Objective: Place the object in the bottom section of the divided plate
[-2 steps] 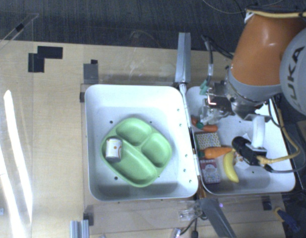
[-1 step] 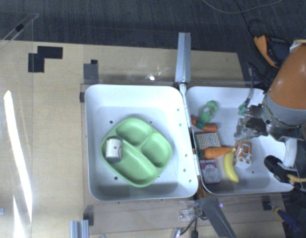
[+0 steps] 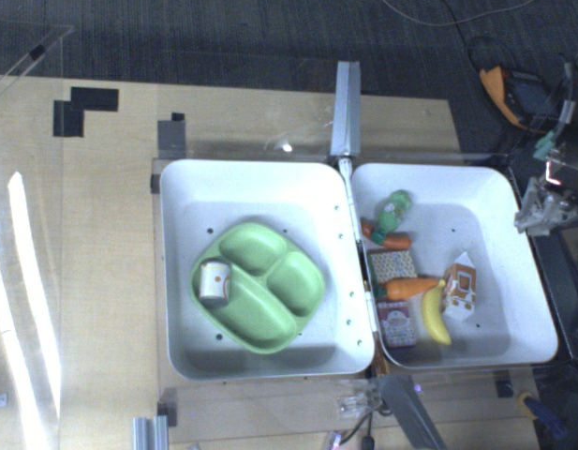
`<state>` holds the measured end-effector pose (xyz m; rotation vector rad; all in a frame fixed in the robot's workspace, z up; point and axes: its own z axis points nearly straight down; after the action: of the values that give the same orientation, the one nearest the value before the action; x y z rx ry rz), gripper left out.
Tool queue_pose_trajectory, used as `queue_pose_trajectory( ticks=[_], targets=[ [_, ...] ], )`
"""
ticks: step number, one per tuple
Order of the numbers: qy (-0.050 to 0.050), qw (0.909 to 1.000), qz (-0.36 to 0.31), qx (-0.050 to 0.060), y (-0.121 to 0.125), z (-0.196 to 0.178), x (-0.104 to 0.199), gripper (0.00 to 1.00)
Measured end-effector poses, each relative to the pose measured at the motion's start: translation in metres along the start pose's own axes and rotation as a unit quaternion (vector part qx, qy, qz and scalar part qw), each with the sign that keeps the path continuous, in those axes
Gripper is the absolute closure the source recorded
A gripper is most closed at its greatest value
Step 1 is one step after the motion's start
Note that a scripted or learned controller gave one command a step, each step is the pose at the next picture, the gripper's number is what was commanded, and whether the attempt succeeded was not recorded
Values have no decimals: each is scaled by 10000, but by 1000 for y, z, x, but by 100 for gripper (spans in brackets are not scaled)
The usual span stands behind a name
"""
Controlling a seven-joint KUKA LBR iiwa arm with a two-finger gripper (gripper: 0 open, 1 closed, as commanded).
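A green divided plate [image 3: 270, 331] lies tilted in the left bin [image 3: 176, 204]. It has two smaller sections at the top and right and one long section along its lower left side. A small silver can [image 3: 214, 281] with a pale top sits on the plate's left end, at the upper tip of the long section near the rim. I cannot tell whether it rests inside that section or on the rim.
The right bin [image 3: 499, 195] holds a green bottle [image 3: 393, 208], two carrots [image 3: 390, 241] [image 3: 410, 288], a banana [image 3: 435, 318] and several small packets [image 3: 460, 289]. A metal divider post [image 3: 347, 111] stands between the bins. Cables and equipment [image 3: 551, 195] crowd the far right.
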<state>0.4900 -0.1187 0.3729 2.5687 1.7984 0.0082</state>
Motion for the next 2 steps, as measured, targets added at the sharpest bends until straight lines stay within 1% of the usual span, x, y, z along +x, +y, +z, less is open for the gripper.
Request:
queue_pose_trajectory(
  ticks=[1, 2],
  targets=[
    [-8, 9981, -622, 6, 24, -28, -71, 100],
    [-7, 9994, -351, 5, 26, -63, -77, 100]
  ],
)
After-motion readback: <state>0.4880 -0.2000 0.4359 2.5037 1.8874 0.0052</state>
